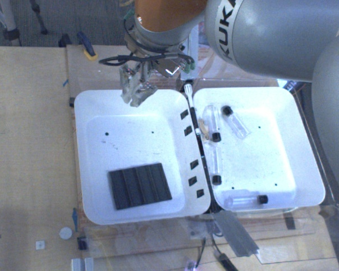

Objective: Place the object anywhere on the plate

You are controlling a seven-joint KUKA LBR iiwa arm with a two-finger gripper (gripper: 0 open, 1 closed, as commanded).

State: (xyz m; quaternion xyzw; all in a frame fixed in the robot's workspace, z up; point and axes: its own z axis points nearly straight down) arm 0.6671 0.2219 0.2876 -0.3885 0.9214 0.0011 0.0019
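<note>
Camera view, arm: the grey KUKA arm (271,27) comes in from the right along the top, its orange band (164,4) above the wrist
Camera view, gripper: the gripper (137,92) hangs over the back rim of the left bin, near that bin's far middle; whether its fingers are apart or together I cannot tell, and nothing can be made out between them
Camera view, plate: a dark ribbed rectangular plate (139,186) lies flat on the floor of the left bin (90,168), toward the near side, slightly turned
Camera view, objects: clear tubes with black caps lie in the right bin (305,168), well apart from the plate; two sit near its far left part (233,121) (210,124), one (213,165) lies along the left wall, one (246,199) lies by the near rim (which of them is the task's object I cannot tell)
Camera view, in the way: a raised divider with black tabs (193,151) runs between the two bins, between tubes and plate
Camera view, around: a blue-and-yellow clamp (86,46) lies at the bench's back, a small round disc (65,233) sits on the bench near the left bin's near corner
</note>
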